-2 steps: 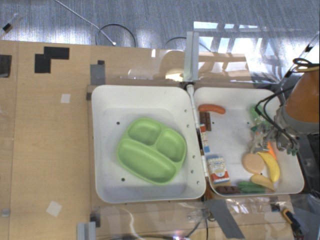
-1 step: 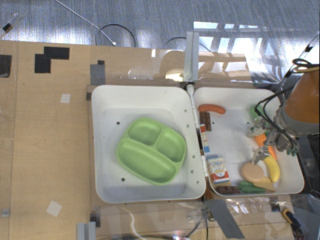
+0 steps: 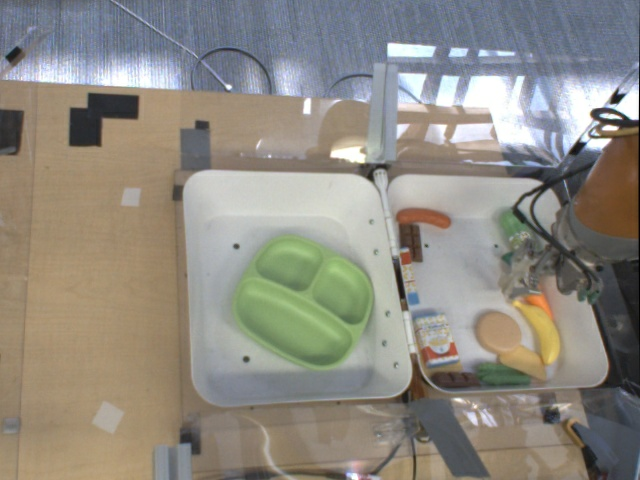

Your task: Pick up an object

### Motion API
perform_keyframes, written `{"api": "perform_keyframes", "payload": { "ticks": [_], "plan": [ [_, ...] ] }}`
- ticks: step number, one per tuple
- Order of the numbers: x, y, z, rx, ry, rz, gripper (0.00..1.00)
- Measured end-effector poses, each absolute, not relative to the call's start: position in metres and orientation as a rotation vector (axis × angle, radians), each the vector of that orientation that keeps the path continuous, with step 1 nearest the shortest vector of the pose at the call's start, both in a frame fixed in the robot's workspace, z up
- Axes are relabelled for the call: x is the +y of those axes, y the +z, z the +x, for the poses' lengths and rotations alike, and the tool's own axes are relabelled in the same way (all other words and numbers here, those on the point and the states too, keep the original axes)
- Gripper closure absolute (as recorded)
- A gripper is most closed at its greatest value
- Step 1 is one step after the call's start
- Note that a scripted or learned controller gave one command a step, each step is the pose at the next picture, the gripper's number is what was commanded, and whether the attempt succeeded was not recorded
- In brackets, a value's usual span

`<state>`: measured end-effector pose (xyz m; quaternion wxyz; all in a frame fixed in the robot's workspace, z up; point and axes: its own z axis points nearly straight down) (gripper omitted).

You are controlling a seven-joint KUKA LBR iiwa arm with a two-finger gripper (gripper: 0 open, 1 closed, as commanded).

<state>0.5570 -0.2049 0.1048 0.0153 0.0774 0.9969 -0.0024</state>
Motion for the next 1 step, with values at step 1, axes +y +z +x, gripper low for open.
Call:
{"api": "perform_keyframes", "payload": {
  "ticks": [1],
  "plan": [
    [-0.2055,0.0917,0.5321,3.111,-0.009,-0.247,1.0]
  ]
}}
